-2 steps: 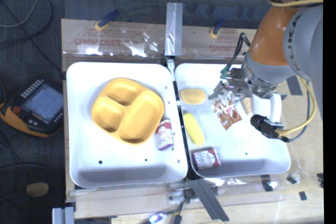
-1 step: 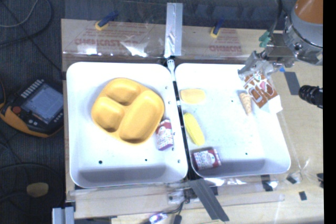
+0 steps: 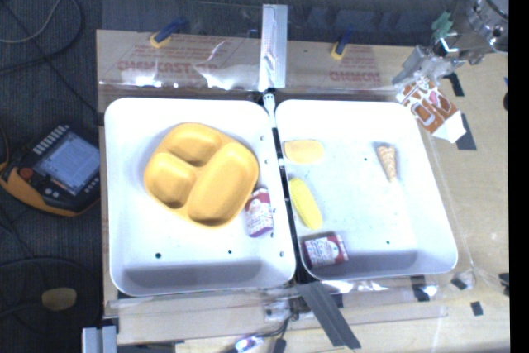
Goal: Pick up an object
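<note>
My gripper (image 3: 428,77) is up at the back right, just beyond the far right corner of the right bin (image 3: 413,248). A red-and-white packet (image 3: 431,107) hangs between its fingers, lifted off the bench, with its shadow beside it. In the right bin lie a pale yellow flat piece (image 3: 303,150), a yellow banana-like piece (image 3: 305,203), a small ice-cream cone (image 3: 387,161) and a red packet (image 3: 325,250). The left bin (image 3: 132,260) holds a big yellow three-lobed dish (image 3: 201,172) and a small red-and-white can (image 3: 259,213).
A metal divider post (image 3: 274,45) stands behind the seam between the bins. Two yellow-and-blue clamps (image 3: 169,32) (image 3: 342,47) grip the back board. A handheld pendant (image 3: 58,169) lies on the floor to the left, with cables around it.
</note>
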Controlling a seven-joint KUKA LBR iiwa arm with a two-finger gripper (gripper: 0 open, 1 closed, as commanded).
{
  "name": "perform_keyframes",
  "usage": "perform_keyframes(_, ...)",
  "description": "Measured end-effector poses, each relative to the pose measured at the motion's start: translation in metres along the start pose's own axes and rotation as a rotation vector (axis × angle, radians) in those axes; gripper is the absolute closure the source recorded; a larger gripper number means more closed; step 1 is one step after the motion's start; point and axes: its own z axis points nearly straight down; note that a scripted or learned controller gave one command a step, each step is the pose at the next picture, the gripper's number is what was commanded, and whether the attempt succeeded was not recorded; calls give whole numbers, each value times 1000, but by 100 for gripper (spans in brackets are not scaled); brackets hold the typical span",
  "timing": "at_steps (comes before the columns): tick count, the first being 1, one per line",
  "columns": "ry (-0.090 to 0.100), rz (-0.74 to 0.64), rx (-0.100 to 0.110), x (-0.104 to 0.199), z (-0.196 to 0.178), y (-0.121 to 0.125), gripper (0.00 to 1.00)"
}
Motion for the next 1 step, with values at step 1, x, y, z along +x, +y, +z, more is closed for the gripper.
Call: perform_keyframes(1,2,-3,2,18,115,-38,100)
